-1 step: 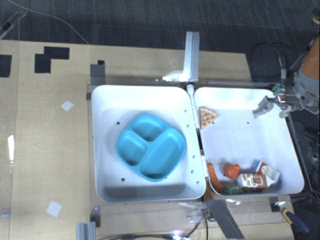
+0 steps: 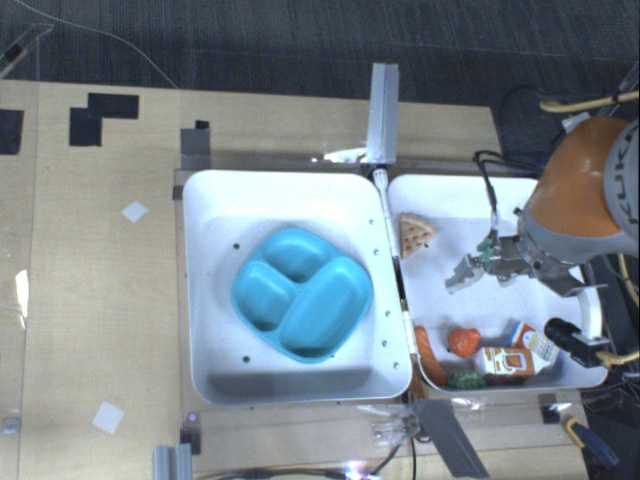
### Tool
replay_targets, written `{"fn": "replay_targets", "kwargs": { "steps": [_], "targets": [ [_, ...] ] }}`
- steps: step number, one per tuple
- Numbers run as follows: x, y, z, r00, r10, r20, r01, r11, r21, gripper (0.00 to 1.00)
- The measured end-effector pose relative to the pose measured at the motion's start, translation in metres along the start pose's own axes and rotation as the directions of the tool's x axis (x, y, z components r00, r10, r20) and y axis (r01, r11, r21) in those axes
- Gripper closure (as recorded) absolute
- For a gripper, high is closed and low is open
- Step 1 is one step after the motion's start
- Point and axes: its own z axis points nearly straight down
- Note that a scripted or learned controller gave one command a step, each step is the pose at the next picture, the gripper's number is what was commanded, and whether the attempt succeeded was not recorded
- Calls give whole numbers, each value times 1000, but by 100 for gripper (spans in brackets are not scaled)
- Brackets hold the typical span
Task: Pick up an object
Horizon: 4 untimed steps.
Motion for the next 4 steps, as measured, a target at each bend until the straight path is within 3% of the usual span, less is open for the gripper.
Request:
{"fn": "replay_targets", "kwargs": {
  "steps": [1, 2, 3, 4],
  "targets": [
    [25, -39, 55, 987, -163, 1, 163, 987, -2, 0],
    [-25, -44, 57, 929, -370, 8, 370, 929, -11, 0],
    [-75, -50, 58, 754, -656, 11, 656, 754, -6, 0],
    [-58, -48, 58, 867, -499, 13, 499, 867, -6, 0]
  ]
}}
